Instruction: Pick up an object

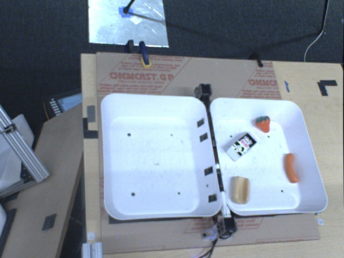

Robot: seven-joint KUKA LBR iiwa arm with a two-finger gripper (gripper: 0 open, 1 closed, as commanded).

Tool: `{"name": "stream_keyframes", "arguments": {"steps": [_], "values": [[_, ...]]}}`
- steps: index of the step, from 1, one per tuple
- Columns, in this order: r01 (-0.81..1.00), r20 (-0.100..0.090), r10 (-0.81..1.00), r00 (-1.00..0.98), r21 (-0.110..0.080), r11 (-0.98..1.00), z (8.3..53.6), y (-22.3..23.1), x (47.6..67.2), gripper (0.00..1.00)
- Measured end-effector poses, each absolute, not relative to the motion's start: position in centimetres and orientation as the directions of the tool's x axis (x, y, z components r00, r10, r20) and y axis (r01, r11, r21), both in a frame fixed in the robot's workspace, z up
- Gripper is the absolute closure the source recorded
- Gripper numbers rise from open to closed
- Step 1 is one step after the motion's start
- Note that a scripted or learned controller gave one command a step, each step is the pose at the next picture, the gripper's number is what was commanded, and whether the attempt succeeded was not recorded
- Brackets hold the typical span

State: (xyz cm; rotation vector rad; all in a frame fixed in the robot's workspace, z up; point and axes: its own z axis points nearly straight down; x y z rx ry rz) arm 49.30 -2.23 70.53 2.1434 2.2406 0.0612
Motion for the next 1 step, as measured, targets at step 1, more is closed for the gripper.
{"name": "stream_keyframes", "arguments": {"steps": [1], "values": [[0.997,-0.002,0.999,-0.045,0.06,0.046,71.67,-2.24,49.28,1.0]]}}
